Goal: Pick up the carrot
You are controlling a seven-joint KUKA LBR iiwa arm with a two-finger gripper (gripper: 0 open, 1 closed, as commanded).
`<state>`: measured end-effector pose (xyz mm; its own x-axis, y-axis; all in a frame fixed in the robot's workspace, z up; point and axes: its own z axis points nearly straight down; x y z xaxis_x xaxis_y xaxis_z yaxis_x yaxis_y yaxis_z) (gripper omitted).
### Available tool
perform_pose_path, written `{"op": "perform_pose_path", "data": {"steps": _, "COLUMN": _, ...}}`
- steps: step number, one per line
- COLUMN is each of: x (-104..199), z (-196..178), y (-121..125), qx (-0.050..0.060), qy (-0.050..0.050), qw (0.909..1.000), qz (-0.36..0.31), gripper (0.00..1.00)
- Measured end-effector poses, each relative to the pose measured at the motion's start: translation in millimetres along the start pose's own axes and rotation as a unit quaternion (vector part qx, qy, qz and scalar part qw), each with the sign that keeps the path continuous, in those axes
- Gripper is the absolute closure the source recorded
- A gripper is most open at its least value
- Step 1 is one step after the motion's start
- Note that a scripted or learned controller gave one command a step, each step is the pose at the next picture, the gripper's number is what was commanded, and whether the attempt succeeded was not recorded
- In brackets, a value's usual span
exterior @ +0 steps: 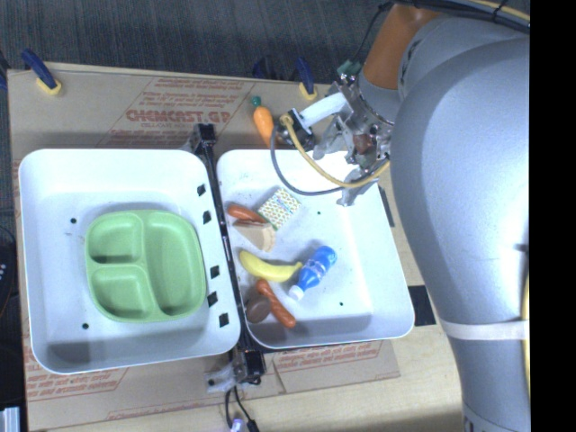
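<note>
Camera view. Finds the carrot point(262, 122) outside both bins, on the cardboard-covered counter point(162, 106), just above the upper left corner of the right bin point(382, 277), in the upper middle of the frame. Looks strayed rather than set there, green tip pointing up-frame. Places the gripper point(358, 151) to the right of it, over the right bin's top rim, near but apart, with nothing seen in it. Cannot tell how wide the gripper stands amid the wrist hardware. Notes a banana point(268, 265) and a blue bottle point(313, 270) lower in that bin, well clear. Calls for a short reach leftward, past the rim.
</note>
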<state>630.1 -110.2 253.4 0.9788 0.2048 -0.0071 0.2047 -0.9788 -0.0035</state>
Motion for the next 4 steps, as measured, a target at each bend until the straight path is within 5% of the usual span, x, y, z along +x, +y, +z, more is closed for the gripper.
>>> {"op": "perform_pose_path", "data": {"steps": 1, "x": 6, "z": -114, "y": 27, "qx": 0.0, "qy": 0.002, "qw": 0.9997, "qz": -0.024, "gripper": 0.0}}
{"op": "perform_pose_path", "data": {"steps": 2, "x": 3, "z": 91, "y": 61, "qx": 0.001, "qy": 0.0, "qw": 1.0, "qz": 0.001, "gripper": 0.0}}
{"op": "perform_pose_path", "data": {"steps": 3, "x": 4, "z": 79, "y": 60, "qx": 0.003, "qy": -0.001, "qw": 1.0, "qz": -0.003, "gripper": 1.0}}
{"op": "perform_pose_path", "data": {"steps": 4, "x": 4, "z": 42, "y": -30, "qx": 0.0, "qy": 0.002, "qw": 0.9999, "qz": -0.012, "gripper": 1.0}}
